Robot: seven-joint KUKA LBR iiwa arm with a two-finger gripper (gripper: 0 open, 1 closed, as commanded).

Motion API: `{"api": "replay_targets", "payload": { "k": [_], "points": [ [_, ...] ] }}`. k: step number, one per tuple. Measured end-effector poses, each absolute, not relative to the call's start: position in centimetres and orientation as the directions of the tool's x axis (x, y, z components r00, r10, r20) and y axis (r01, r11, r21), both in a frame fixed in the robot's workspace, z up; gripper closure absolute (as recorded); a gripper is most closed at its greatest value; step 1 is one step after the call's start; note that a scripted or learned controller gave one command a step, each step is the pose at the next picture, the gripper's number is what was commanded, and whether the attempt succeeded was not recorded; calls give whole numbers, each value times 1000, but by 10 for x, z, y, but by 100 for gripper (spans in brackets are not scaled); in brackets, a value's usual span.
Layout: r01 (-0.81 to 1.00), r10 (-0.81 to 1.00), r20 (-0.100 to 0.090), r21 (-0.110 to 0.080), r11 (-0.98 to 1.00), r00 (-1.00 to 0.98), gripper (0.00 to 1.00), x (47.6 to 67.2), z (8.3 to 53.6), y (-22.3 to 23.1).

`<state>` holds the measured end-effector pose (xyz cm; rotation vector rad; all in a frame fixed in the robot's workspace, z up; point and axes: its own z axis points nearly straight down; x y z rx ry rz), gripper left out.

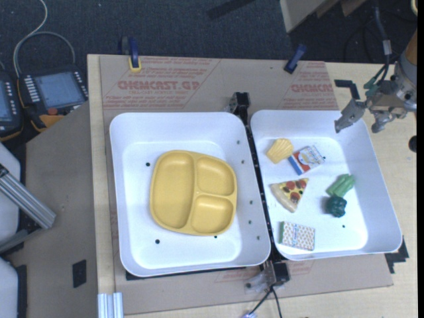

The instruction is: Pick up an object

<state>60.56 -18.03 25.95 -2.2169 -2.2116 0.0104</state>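
Above right bin's (pixel 374 177) far corner, pincer (pixel 364 117) spread wide, holding nothing.

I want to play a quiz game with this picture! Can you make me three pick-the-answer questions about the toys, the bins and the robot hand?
1. Where does the yellow divided plate lie?
A. in the left bin
B. in the right bin
C. on the floor

2. How many toys lie in the right bin?
A. two
B. five
C. eight

3. What is the gripper doing?
A. squeezing the pizza slice
B. hanging open with nothing in it
C. lifting the plate

Answers: 1 A, the plate sits in the left bin. 2 B: pizza slice, broccoli, yellow ridged chip, small snack packet, patterned card. 3 B, its fingers are spread above the right bin's far corner.
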Motion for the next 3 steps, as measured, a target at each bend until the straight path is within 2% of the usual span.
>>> {"api": "replay_targets", "payload": {
  "k": [1, 2, 3],
  "points": [
    [1000, 1000, 0, -1, 0, 0, 0, 608, 266, -180],
    [1000, 1000, 2, -8, 0, 0, 0, 605, 202, -179],
    [1000, 1000, 2, -7, -1, 1, 0, 607, 154, -186]
  ]
}}
